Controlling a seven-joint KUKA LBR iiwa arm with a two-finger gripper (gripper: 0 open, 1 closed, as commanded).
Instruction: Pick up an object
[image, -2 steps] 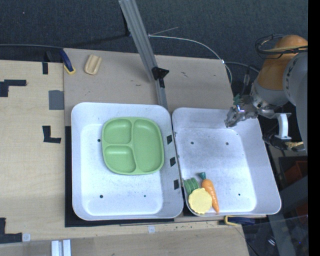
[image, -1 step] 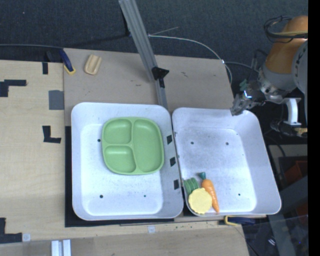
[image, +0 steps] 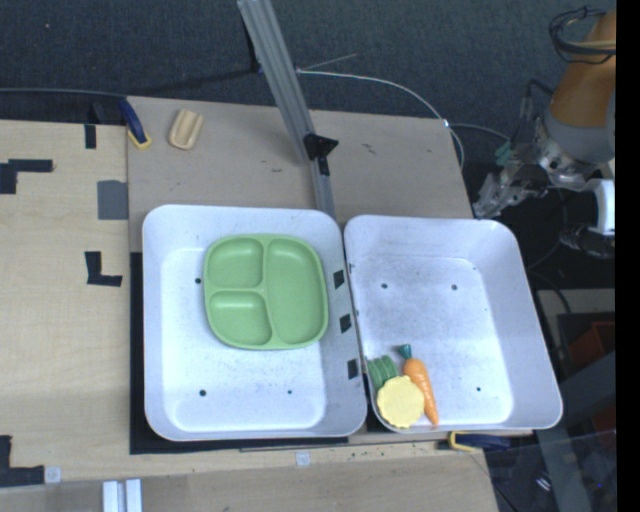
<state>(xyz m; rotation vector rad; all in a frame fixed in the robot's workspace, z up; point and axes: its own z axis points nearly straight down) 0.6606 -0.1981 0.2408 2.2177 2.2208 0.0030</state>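
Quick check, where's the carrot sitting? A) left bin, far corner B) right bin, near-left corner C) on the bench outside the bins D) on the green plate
B: the carrot lies in the right bin, in its near-left corner, beside a yellow disc and a green piece; the green plate sits in the left bin.

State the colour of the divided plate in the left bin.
Light green; the plate shows clearly in the camera view.
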